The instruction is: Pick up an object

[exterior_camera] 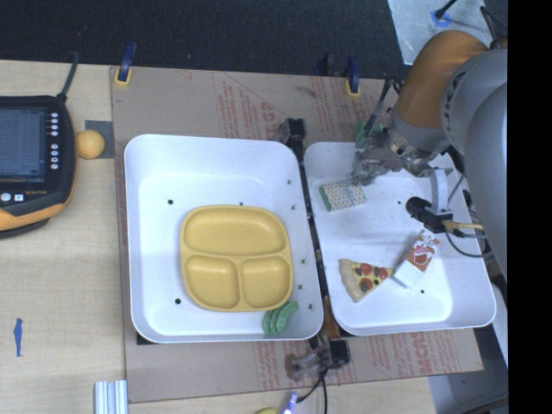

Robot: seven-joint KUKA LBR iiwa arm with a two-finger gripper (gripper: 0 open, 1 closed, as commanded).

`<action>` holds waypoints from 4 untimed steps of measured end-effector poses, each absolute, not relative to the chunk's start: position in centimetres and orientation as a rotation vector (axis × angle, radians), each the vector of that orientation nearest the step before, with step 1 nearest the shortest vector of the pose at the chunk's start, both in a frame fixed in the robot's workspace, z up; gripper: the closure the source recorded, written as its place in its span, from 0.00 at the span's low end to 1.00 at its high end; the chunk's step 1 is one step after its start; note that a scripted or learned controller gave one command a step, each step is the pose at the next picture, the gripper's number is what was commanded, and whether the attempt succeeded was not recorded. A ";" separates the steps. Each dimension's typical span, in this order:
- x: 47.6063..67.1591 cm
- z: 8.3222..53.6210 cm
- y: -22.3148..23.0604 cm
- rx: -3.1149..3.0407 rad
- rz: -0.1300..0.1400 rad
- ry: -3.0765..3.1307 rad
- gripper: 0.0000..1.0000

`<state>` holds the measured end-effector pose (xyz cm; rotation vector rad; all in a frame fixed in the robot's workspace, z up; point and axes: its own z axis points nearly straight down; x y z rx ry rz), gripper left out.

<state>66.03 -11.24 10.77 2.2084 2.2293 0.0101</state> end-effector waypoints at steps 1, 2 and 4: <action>63.4 14.8 -14.9 2.220 -0.001 2.224 1.00; 60.3 19.7 -9.5 2.219 0.000 2.228 1.00; 64.6 11.4 -9.6 2.217 -0.007 2.230 0.00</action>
